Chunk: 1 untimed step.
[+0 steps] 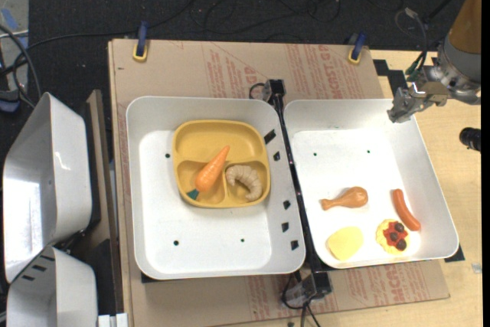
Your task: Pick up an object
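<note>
1. Arm (468, 27) cut off by the right edge, upper links out of view.
2. Gripper (401, 109) small and dim at the right bin's (360, 135) far right corner; finger spacing unreadable.
3. Grey containers (42, 180) at left cropped by the left and near edges.

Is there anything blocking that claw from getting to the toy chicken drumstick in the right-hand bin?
Nothing visible does. The claw hangs over the right bin's far right corner, and bare white floor lies between it and the drumstick. The sausage lies off to the drumstick's right.
</note>
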Each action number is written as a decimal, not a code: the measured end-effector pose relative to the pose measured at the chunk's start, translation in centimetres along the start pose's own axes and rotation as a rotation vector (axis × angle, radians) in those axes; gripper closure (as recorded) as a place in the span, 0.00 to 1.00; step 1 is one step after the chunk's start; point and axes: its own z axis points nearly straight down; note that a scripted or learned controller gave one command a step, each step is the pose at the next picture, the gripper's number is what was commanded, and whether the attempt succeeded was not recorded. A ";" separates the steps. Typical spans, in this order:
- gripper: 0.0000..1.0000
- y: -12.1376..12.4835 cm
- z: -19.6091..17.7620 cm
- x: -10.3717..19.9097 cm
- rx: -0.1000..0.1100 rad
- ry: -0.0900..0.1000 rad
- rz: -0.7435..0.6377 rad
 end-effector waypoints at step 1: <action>1.00 -1.5 1.1 4.9 0.006 0.003 -0.003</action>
